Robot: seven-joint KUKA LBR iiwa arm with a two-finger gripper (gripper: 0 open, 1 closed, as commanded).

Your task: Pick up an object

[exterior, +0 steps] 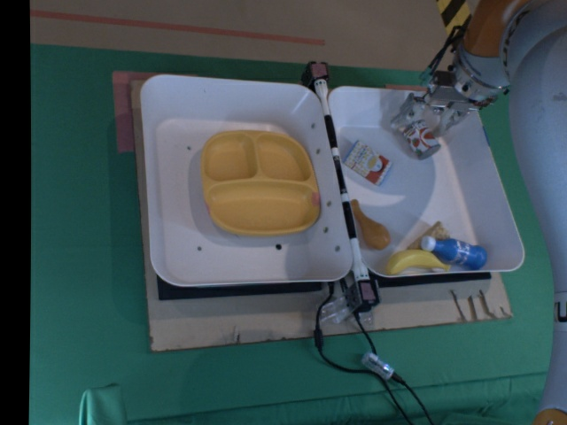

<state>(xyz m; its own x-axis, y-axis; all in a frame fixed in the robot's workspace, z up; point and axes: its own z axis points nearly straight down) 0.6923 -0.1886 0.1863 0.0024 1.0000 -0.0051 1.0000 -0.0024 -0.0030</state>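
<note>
Roughly, from largest down, this is what I log from my remote station:

- Arm [532,104]: grey, with an orange band above the wrist; I see it reach in from the right and bend over the far part of the right bin.
- Left bin [177,113]: shallow, white, side by side with the right one.
- Right bin [478,193]: shallow, white, a black-and-white rod [338,171] lying along the seam between the two.
- Yellow tray [259,182]: three compartments, flat in the middle of the left bin.
- Gripper [425,129]: low over the far end of the right bin; its fingers stand on either side of the can, which I read as clasped between them.
- Can [423,138]: white with red markings, tilted, in the far part of the right bin.
- Blue bottle [455,252]: white cap, lying on its side at the near edge of the right bin, touching the banana.
- Banana [415,261]: yellow, at the near edge of the right bin.
- Small carton [368,161]: white with a picture, flat, near the rod.
- Drumstick [370,226]: brown, near the rod, between carton and banana.
</note>
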